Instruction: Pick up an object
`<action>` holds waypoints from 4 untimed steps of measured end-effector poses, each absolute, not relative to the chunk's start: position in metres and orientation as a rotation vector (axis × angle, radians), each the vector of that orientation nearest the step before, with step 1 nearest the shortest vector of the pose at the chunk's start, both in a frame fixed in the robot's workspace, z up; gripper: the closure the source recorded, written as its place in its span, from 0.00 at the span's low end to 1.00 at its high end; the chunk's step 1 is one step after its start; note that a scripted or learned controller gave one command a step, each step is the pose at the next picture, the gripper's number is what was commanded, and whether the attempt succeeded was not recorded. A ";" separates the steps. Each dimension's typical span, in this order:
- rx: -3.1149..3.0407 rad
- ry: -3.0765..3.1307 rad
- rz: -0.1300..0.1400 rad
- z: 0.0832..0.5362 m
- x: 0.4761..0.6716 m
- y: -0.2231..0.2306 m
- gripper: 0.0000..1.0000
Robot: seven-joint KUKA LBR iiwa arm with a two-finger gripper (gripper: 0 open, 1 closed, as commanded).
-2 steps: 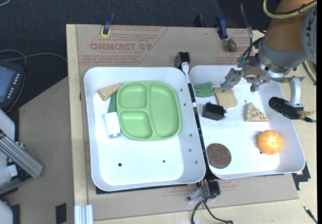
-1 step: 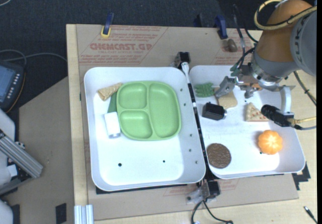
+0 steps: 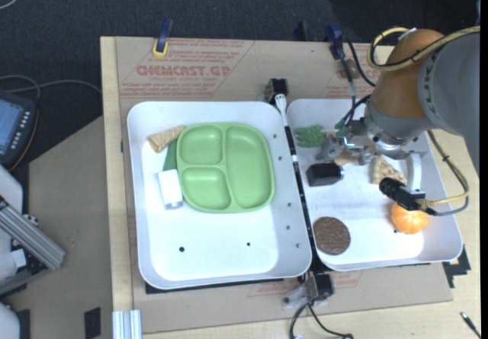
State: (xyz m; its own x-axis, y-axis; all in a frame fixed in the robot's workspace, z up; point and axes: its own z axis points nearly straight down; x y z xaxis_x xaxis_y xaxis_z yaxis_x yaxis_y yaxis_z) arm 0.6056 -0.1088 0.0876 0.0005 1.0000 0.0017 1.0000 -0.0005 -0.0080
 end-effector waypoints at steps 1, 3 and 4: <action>-2.221 -2.218 0.002 0.085 0.605 -0.109 0.00; -2.226 -2.225 -0.006 0.159 0.603 -0.110 1.00; -2.224 -2.229 -0.008 0.221 0.601 -0.104 1.00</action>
